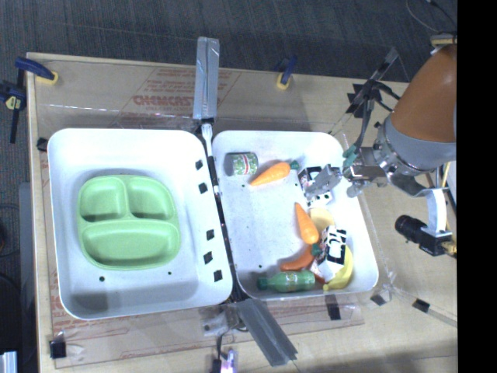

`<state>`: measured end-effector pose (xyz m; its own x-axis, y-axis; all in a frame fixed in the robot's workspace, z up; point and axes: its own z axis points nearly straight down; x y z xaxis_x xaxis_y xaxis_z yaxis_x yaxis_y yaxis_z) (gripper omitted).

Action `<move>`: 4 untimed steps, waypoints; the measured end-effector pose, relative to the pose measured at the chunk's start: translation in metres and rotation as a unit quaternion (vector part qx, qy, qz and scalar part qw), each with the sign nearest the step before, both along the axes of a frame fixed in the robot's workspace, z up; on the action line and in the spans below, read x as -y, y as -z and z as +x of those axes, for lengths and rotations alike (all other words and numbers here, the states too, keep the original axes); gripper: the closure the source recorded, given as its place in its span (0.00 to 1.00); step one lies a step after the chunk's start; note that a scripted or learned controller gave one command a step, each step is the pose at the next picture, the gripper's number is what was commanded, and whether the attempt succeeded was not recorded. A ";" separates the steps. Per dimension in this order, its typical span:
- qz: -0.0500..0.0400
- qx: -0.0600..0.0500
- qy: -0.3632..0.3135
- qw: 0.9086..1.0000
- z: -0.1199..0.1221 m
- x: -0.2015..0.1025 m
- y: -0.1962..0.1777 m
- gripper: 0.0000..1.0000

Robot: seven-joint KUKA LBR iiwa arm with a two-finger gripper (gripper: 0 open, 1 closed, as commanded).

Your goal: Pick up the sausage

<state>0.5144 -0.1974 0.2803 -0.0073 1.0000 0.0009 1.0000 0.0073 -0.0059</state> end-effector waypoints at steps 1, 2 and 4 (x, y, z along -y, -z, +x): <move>0.001 -0.001 -0.029 1.000 -0.038 -0.047 0.153 0.00; 0.001 0.001 -0.026 1.000 -0.037 -0.004 0.190 0.00; 0.002 0.000 -0.029 1.000 -0.036 -0.004 0.182 0.00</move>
<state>0.4786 -0.1929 0.0982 -0.0660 0.9978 0.0039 0.9978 0.0661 -0.0055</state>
